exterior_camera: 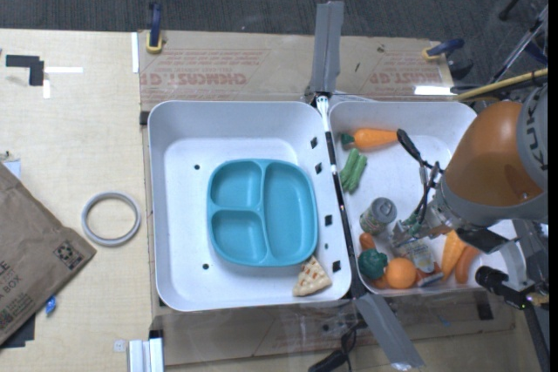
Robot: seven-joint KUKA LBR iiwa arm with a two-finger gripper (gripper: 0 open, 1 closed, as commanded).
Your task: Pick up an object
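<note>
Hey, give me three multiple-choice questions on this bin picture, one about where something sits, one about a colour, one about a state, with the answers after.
1. Where does the waffle piece lie?
A. In the left bin, by the near right corner of the blue tray
B. In the right bin, next to the carrot
C. On the wooden bench, beside the tape ring

2. What colour is the divided tray?
A. Red
B. Light blue
C. Yellow

3. How do the tray's three compartments stand?
A. Each holds a vegetable
B. One holds the orange
C. Nothing lies in any of them

Answers: 1 A, the waffle rests on the left bin's floor, just off the tray's corner. 2 B, the tray is plainly light blue against the white bin. 3 C, all three compartments show bare blue, while the carrot and the orange lie in the right bin.
</note>
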